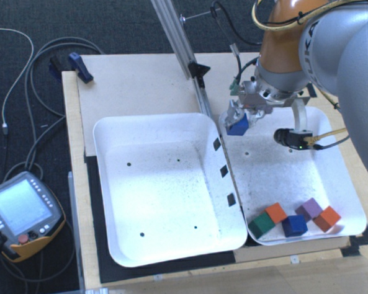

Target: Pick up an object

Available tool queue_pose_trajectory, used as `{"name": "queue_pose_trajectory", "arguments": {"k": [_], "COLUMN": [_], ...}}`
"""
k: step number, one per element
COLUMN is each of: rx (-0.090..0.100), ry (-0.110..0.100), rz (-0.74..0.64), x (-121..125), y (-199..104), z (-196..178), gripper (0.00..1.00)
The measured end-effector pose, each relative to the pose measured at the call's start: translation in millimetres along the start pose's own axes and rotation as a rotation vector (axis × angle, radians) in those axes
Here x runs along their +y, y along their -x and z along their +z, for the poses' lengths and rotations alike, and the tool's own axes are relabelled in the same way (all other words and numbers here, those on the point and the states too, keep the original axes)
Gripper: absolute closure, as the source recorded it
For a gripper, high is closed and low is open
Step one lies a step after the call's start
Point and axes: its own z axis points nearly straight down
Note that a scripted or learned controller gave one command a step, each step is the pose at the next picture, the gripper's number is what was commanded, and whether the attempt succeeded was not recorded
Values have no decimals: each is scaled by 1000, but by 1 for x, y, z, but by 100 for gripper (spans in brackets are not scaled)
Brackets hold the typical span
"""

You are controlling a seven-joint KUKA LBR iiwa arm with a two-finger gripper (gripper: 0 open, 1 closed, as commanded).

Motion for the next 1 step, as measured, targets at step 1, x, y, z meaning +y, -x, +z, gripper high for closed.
{"name": "queue_pose_trajectory", "arguments": {"k": [1], "rx": [1], "ry": [1], "rz": [-1], "x": [5], "y": [-72], "z": [-15], "gripper": [100]}}
